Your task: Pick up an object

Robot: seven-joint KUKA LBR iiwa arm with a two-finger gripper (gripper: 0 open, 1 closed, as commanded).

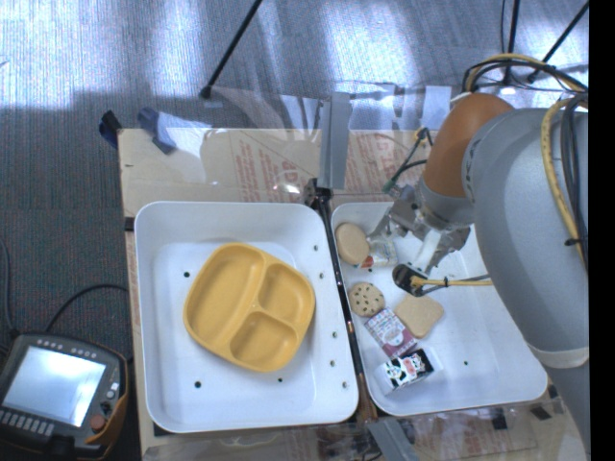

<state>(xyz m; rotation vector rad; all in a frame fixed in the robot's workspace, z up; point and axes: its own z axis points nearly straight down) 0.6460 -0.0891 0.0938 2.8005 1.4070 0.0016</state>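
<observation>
My end effector [408,243] hangs low in the right bin [500,353], fingers spread wide, gripping nothing. A round cracker [352,244] lies just beside it. A yellow divided plate [250,305] fills the left bin [163,248].

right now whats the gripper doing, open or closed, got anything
gripper: over the right bin, low near the round cookie; open or closed cannot be told, and nothing is seen held.
</observation>
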